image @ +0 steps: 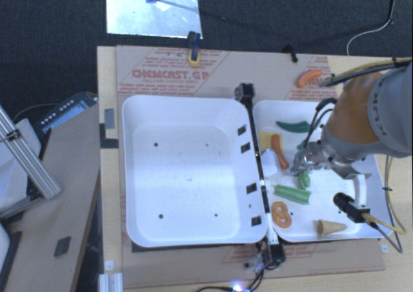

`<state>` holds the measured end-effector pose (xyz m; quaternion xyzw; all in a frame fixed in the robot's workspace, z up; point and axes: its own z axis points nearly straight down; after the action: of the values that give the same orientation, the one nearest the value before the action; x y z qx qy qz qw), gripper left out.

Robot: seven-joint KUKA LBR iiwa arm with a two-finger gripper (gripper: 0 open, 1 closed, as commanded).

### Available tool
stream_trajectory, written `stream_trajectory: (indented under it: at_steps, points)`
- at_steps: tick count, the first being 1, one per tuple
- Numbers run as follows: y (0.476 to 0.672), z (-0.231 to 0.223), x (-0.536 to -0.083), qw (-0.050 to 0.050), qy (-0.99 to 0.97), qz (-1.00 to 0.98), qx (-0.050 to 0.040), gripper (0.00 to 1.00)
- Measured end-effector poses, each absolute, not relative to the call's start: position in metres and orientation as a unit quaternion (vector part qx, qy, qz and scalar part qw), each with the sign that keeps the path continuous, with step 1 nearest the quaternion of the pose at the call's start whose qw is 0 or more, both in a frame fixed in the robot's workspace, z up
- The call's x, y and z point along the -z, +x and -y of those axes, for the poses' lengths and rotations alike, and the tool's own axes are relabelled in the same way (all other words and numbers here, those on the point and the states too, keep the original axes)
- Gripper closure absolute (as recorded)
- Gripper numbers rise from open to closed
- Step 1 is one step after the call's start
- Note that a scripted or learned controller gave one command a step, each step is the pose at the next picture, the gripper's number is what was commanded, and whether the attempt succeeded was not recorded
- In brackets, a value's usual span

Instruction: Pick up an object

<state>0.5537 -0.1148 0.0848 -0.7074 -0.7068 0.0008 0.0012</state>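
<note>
Two shallow white bins sat side by side on your tabletop (107,90), a left bin (187,174) and a right bin (266,118). The right bin held a dark green pod (293,126), an orange carrot (279,150), a pale green stick (292,193), an orange ring (281,214), a tan cone (330,226) and a small green piece (303,180). Your pincer (301,165) hung low over that bin, with the small green piece just beside its tip. You could not tell how far it was parted, nor whether it gripped anything. A red-printed cardboard sheet (169,72) lay under the bins, with dark carpet (51,32) beyond.
</note>
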Motion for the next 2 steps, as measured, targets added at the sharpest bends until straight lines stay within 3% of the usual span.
stream_trajectory:
  at_steps: [1, 2]
  points:
    - [0.555, 0.091, -0.085, 0.000, -0.705, 0.709, 0.0004, 1.00]
    - [0.620, 0.090, -0.086, -0.003, -0.705, 0.709, 0.0024, 1.00]
